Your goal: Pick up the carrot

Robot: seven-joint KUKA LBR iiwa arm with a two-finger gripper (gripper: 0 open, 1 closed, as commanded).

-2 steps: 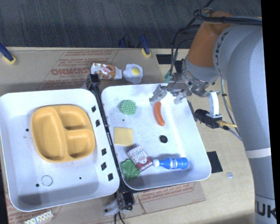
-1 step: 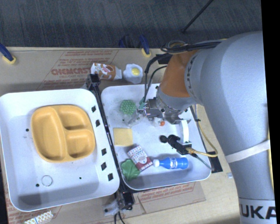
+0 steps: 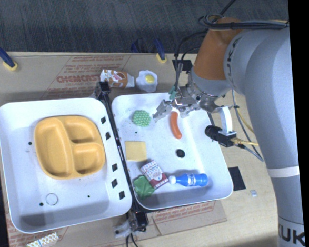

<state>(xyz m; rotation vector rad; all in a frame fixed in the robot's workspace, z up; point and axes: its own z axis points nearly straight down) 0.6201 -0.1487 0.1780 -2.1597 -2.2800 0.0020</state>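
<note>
The carrot (image 3: 174,126), a short orange-red stick, lies roughly upright in the picture on the floor of the right bin (image 3: 212,158), in its upper middle. My gripper (image 3: 171,108) hangs just above the carrot's upper end. Its fingers (image 3: 161,111) are spread apart, so it is open, with nothing between them. The grey arm with its orange band comes in from the upper right and covers the bin's far right corner.
Also in the right bin are a green round item (image 3: 141,118), a yellow slice (image 3: 136,150), a red-and-white packet (image 3: 154,173), a green piece (image 3: 143,186) and a blue bottle (image 3: 191,180). A yellow divided plate (image 3: 69,146) sits in the left bin (image 3: 17,198).
</note>
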